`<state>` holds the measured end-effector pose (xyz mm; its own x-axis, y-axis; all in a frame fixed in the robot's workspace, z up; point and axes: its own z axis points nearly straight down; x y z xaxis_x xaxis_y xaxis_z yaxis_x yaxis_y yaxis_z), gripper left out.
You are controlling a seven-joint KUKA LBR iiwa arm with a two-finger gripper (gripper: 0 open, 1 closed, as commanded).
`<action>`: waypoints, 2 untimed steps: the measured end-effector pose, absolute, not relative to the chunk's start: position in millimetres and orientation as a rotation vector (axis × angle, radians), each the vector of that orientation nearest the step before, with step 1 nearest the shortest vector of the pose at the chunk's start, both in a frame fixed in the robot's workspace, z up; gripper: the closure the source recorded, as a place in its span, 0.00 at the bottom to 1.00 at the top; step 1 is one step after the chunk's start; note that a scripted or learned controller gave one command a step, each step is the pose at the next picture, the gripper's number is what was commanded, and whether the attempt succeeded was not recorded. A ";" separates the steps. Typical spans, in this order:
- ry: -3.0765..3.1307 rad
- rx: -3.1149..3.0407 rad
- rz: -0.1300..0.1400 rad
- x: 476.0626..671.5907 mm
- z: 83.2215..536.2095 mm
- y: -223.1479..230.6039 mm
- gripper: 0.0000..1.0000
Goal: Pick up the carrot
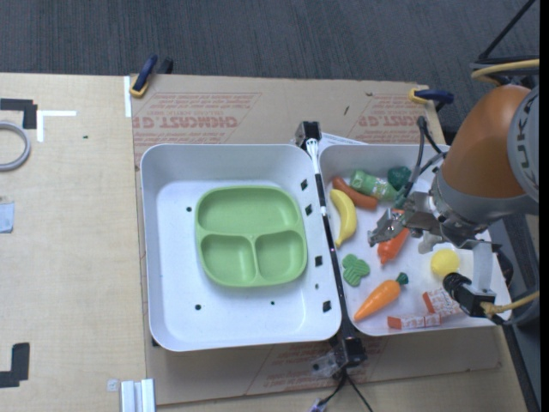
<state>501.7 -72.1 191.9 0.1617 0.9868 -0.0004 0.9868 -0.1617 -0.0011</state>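
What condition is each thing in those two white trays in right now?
Green divided plate: flat in the left bin.
Carrot: lying loose in the right bin, not gripped.
Banana: lying by the divider.
Lemon: resting beside the arm.
Gripper: low over the right bin, above a small orange piece.

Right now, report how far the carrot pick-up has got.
Nothing looks done: the carrot lies on the right bin's floor, near its front edge. In hand: the arm reaches low into that bin, its tip over a smaller orange piece behind the carrot. Left: grasp and lift.
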 end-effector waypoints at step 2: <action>-2.246 -2.195 0.000 477.5 92.9 -95.4 0.00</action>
